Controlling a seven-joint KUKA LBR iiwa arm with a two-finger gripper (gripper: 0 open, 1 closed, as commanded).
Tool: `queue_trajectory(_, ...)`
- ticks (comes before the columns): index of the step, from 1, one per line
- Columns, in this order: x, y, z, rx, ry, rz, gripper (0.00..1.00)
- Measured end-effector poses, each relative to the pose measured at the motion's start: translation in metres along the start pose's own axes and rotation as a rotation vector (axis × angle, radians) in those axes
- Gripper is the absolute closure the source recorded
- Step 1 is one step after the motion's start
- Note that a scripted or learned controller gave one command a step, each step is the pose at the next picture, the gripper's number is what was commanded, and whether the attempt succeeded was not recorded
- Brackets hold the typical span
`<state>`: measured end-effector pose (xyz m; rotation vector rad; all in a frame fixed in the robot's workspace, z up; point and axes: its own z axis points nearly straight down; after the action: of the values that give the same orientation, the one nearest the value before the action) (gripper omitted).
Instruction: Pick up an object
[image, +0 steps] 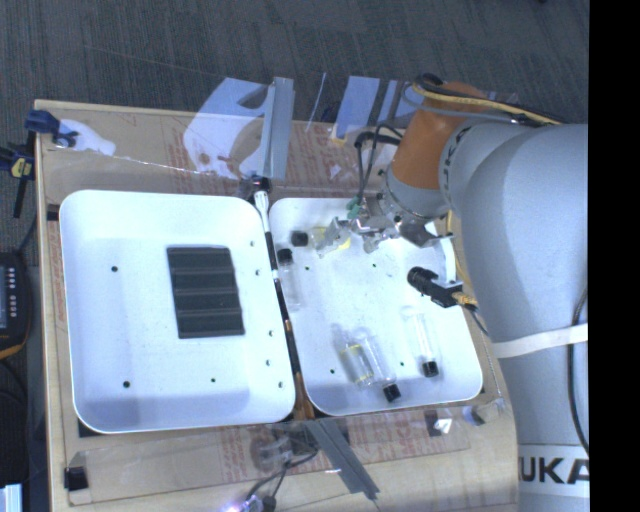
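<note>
The gripper (368, 226) hangs low over the right bin's (460, 385) far edge; whether it is apart or together cannot be told. Clear vials (362, 362) lie well nearer the camera from it.

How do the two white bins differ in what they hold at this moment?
The left bin holds one dark ribbed rectangular block; the right bin holds several small scattered items, among them clear vials. The gripper sits over the right bin, not the left bin. Both are shallow, white and round-cornered.

Bulky grey arm (520, 260), orange wrist band (425, 140), black cables, white "KUKA" lettering.
</note>
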<state>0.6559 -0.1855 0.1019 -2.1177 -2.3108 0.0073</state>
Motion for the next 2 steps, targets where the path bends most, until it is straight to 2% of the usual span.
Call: queue_trajectory(2, 0.0000, 0.0000, 0.0000, 0.000, 0.000, 0.000, 0.00)
